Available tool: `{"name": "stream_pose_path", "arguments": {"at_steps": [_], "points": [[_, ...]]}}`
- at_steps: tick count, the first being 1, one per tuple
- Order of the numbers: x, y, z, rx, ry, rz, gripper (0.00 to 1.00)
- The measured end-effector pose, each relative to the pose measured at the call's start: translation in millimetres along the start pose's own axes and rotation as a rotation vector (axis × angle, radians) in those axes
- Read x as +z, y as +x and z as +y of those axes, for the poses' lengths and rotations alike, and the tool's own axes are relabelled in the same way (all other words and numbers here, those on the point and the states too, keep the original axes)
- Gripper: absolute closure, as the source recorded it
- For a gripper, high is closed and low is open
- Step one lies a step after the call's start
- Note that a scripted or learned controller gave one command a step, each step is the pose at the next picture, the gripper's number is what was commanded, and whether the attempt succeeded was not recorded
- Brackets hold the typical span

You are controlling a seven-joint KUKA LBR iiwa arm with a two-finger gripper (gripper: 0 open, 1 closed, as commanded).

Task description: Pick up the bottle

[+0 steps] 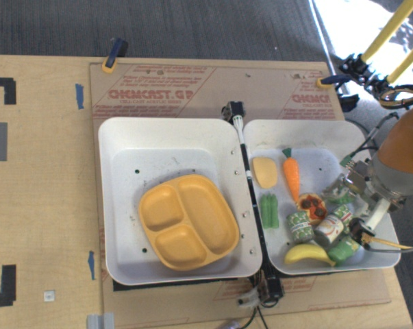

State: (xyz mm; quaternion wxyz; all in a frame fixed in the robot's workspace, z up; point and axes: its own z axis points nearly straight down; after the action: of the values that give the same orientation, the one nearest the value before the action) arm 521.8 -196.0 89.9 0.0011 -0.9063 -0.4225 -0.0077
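Hand (353,214) low in right bin (309,132), at its right side, over item cluster — grip state cannot tell. Bottle (331,228) lying tilted among clutter, near banana (309,254) and green items, just beside hand; not seen lifted. Judgement: approach stage, grasp and lift left. Left bin (117,139) holds yellow divided plate (188,221). Table (35,184) — tan board, blue tape marks; dark carpet behind.

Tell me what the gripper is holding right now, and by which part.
It cannot be told. The gripper is low in the right bin, among the clutter beside the bottle, but nothing is visibly between its jaws.
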Motion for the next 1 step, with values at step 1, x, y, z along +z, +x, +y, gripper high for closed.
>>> {"name": "stream_pose_path", "arguments": {"at_steps": [1], "points": [[-9.9,-5.4,1.5,0.003,-0.004,-0.011,1.00]]}}
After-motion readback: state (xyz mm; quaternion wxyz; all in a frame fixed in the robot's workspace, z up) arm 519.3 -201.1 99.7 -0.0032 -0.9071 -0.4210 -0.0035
